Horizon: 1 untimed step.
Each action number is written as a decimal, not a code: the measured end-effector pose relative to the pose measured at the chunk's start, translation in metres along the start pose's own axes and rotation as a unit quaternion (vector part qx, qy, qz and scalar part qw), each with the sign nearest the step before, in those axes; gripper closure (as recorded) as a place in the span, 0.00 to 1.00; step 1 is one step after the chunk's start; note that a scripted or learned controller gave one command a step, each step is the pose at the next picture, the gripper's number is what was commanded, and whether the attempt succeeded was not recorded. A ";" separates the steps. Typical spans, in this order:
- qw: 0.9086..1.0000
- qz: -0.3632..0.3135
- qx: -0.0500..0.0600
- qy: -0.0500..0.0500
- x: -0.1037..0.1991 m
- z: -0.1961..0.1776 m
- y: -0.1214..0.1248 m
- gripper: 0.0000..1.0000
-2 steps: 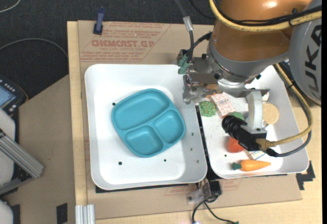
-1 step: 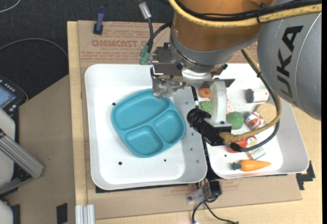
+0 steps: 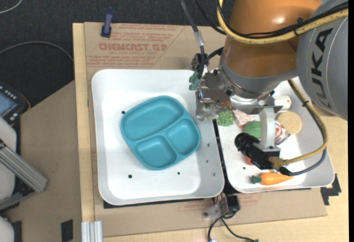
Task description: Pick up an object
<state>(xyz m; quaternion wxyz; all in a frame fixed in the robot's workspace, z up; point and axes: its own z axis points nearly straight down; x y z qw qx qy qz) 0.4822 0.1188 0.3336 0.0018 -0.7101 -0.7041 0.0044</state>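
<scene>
The grey-and-orange arm [image 3: 265, 25] hung low over the right shallow white bin [image 3: 238, 175] on the worktop. Its bulk hid the jaws, so open or closed could not be told. A teal three-compartment plastic plate [image 3: 160, 131] lay alone in the left white bin [image 3: 105, 125]. The likely targets were a tan round biscuit [image 3: 289, 123], an orange toy carrot [image 3: 274, 178] and a small green piece [image 3: 225, 119]. They crowded the right bin, so a grab risked nudging neighbours or closing on nothing.

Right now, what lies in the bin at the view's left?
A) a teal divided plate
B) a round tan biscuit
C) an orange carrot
A: the teal divided plate sits in the left bin, while the carrot lies in the right bin.
</scene>
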 end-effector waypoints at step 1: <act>1.000 -0.006 -0.009 0.004 0.035 -0.068 0.009 1.00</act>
